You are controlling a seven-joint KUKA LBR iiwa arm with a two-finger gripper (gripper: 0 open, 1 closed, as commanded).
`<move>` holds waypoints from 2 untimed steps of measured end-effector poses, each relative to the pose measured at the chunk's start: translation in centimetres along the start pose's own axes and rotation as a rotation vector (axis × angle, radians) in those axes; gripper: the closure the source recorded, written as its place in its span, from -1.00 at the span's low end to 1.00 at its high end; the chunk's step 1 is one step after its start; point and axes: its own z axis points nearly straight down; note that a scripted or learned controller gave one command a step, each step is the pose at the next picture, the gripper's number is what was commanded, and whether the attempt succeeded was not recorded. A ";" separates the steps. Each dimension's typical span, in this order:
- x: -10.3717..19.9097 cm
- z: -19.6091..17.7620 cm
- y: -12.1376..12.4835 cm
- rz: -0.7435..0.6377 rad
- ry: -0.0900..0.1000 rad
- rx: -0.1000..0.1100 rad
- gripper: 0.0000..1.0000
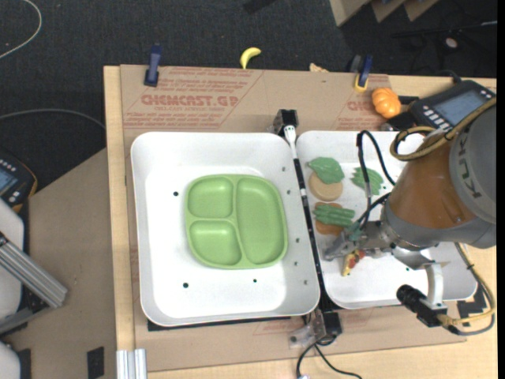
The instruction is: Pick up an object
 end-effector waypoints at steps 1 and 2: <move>-0.3 -1.6 0.2 0.003 -0.004 -0.008 1.00; 8.1 -11.1 -0.4 -0.009 0.000 -0.014 1.00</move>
